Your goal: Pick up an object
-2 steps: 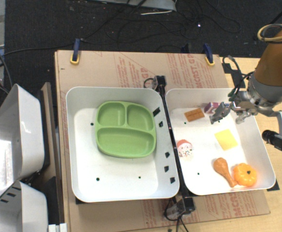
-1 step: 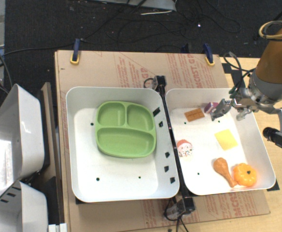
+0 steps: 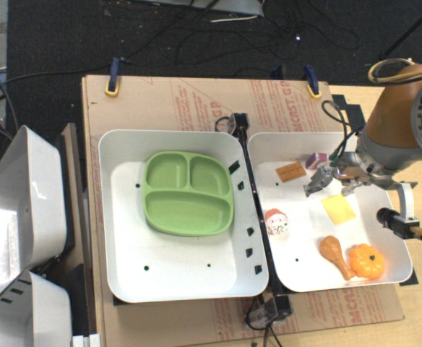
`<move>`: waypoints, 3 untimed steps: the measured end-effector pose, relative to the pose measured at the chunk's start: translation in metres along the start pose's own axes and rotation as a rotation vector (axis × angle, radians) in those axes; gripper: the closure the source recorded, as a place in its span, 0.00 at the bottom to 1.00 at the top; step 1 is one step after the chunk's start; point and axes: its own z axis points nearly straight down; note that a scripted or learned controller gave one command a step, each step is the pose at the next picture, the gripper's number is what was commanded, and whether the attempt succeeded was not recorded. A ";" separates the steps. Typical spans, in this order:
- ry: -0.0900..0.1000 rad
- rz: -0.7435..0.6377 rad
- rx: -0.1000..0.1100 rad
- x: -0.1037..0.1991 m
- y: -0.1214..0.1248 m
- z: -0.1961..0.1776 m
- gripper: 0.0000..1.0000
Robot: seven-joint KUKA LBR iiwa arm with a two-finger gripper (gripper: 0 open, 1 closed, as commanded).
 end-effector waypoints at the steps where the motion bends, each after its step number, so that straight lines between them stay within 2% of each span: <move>1: 0.000 0.000 0.000 0.001 0.000 0.051 0.00; 2: -0.001 0.000 -0.004 0.000 0.001 0.038 1.00; 3: -0.002 -0.003 -0.009 -0.006 0.008 -0.017 1.00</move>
